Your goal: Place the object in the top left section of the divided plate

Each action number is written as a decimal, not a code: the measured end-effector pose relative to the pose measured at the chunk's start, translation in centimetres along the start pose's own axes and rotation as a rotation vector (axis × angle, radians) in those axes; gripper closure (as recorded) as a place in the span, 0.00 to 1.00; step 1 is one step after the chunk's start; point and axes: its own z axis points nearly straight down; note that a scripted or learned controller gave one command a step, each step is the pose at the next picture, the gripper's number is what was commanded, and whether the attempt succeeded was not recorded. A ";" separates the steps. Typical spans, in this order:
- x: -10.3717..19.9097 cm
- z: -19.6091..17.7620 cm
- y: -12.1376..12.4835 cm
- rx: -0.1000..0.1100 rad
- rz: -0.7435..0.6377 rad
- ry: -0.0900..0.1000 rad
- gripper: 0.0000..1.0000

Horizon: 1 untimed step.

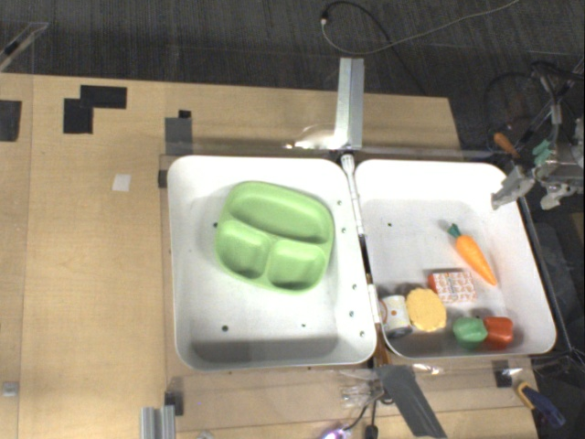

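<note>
The small box (452, 285) in the right bin (402, 199) carries red print too blurred to read. Around it lie a carrot (473, 255), a yellow round piece (426, 310), a small can (395, 312), a green piece (470, 331) and a red piece (499, 329). The left bin (196, 318) holds the green divided plate (273, 234), its sections bare. The gripper (517, 187) sits at the right bin's upper right rim, well apart from the carrot; whether its fingers are open or closed I cannot tell.

A pale wooden worktop (82, 273) stretched beneath even overhead light, marked with black tape squares (91, 106). Beyond its far edge lay dark grey carpeted floor (183, 26), where a black cable (402, 35) looped. A metal upright post (351, 99) stood at the worktop's back edge.
</note>
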 end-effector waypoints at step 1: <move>0.0 0.0 0.0 0.000 0.000 0.000 0.00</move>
